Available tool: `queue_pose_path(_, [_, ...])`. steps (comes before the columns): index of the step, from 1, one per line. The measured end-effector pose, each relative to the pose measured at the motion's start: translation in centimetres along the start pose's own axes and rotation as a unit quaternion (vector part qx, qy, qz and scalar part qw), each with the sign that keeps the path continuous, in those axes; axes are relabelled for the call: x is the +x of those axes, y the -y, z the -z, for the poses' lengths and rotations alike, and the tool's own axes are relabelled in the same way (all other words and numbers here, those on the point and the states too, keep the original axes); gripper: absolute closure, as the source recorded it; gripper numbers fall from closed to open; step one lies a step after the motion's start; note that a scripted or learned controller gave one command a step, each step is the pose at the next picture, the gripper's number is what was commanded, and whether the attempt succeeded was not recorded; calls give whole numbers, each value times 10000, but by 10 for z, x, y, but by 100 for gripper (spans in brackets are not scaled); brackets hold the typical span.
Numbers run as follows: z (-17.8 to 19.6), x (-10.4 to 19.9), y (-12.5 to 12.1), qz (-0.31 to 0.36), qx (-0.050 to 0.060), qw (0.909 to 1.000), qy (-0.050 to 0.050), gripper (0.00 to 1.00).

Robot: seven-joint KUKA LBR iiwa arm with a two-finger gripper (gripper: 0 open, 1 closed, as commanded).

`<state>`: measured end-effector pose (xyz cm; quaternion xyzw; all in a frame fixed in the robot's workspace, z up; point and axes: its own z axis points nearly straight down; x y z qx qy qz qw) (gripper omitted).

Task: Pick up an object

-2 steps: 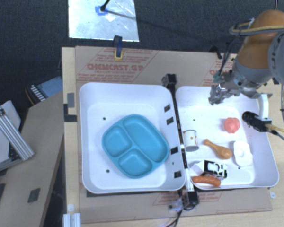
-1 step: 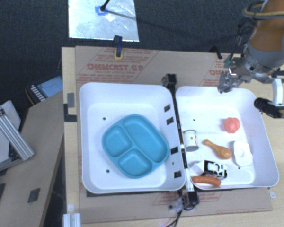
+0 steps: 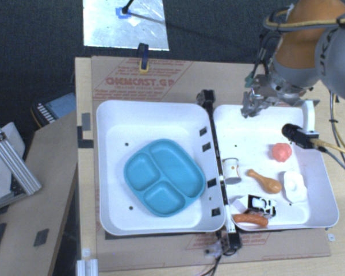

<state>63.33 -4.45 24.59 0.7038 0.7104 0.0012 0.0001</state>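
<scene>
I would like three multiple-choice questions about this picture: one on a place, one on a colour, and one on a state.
1. Where does the divided plate lie?
A. in the left bin
B. in the right bin
C. on the cardboard outside the bins

2. What colour is the round ball in the right bin?
A. green
B. pink
C. black

3. Where is the gripper now?
A. pressed on the plate
B. over the far left corner of the right bin, away from the objects
C. over the cardboard in front of the bins

Answers:
1. A, the blue plate sits alone in the left bin.
2. B, it is pink beside the white piece.
3. B, it hangs near that bin's far edge, with nothing beneath it.
</scene>
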Motion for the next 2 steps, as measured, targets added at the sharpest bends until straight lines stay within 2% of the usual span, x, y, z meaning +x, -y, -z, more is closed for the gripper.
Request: queue_pose_path(2, [-21, 118, 7, 5, 7, 10000, -5, 100])
